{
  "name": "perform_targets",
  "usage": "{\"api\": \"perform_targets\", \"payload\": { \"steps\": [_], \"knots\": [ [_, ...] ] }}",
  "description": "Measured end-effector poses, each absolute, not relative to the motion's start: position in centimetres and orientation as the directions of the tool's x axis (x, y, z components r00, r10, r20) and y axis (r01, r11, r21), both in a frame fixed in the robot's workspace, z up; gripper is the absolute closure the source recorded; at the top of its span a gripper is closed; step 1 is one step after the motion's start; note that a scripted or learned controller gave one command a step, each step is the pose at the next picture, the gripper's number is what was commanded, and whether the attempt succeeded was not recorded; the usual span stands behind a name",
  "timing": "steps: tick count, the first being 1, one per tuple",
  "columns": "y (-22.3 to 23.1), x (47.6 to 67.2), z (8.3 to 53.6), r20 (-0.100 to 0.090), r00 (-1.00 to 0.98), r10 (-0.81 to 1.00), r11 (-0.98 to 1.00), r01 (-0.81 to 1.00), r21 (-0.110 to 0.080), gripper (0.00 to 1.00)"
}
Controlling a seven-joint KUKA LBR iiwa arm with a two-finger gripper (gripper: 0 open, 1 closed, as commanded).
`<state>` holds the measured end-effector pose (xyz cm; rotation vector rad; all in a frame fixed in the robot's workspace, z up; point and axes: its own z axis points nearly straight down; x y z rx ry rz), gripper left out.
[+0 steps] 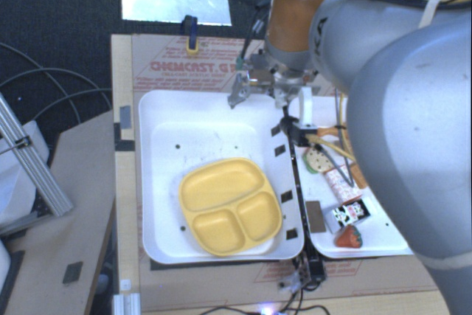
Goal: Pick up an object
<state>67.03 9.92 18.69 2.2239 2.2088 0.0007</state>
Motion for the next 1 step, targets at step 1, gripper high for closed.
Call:
{"api": "perform_targets", "payload": {
  "steps": [1],
  "knots": [
    [16.72,57.57,11.75,0.002,-0.008,1.000,0.008,1.000,-0.012,0.00]
  ]
}}
